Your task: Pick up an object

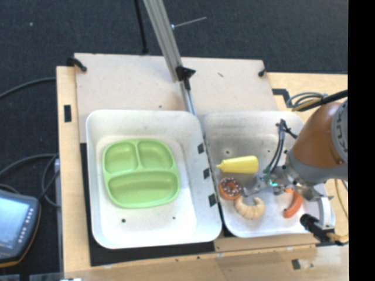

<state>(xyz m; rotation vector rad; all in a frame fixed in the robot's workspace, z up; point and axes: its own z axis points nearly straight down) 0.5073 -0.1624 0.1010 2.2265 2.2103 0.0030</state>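
Note:
The right bin (246, 124) holds a yellow squeeze bottle (239, 165) lying on its side. Just below it are a small brown doughnut (229, 187) and a beige curled pastry (251, 207). An orange-red chili-like piece (292, 205) lies near the bin's right edge. My gripper (262, 185) hangs low over the middle of this bin, just right of the doughnut, above the pastry and under the bottle's end. The view shows nothing held between its tips.
The left bin (96, 127) carries a green divided plate (140, 172). A slanted metal pole (167, 37) rises from between the bins at the back. The grey arm with its orange band (319, 139) covers the right bin's right side.

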